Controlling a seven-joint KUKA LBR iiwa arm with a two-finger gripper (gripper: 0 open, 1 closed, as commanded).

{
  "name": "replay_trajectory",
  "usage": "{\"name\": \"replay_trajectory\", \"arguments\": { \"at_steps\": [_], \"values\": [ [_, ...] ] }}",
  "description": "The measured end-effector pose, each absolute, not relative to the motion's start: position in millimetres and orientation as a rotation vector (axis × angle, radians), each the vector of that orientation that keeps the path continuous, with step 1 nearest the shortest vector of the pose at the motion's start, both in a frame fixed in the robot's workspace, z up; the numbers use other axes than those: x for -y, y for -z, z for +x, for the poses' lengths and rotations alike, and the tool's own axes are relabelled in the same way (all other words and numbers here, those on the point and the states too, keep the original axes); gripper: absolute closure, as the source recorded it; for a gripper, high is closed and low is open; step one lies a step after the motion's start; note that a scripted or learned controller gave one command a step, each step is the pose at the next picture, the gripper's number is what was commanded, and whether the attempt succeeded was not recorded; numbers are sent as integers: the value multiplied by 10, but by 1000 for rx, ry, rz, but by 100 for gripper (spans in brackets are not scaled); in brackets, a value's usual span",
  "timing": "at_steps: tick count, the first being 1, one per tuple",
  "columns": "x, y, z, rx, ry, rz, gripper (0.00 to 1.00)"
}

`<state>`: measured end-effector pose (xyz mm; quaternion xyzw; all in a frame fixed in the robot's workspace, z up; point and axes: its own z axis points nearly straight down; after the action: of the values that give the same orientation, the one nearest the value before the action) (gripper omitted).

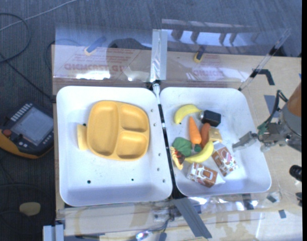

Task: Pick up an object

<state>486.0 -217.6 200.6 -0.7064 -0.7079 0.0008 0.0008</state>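
At right edge of right bin (254, 119): gripper (242, 142) low over bare floor, jaw state cannot tell, nothing seen between fingers. Clustered mid-bin, apart from gripper: banana (184, 112), carrot (194, 130), black block (211, 117), two snack packets (212, 166). Left bin (68, 134): yellow divided tray (117, 129).

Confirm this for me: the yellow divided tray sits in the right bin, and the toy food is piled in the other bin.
Not quite. The camera view shows the yellow divided tray in the left bin, not the right one. The toy food, including a carrot and bananas, is piled in the other bin, on the right.
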Motion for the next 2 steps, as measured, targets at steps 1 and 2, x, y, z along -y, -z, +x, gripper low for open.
{"name": "replay_trajectory", "arguments": {
  "at_steps": [1, 2],
  "values": [
    [2135, -1597, 5564, 2152, -3, -2285, 0],
    [1915, -900, 5367, 2160, 7, -2298, 0]
  ]
}}
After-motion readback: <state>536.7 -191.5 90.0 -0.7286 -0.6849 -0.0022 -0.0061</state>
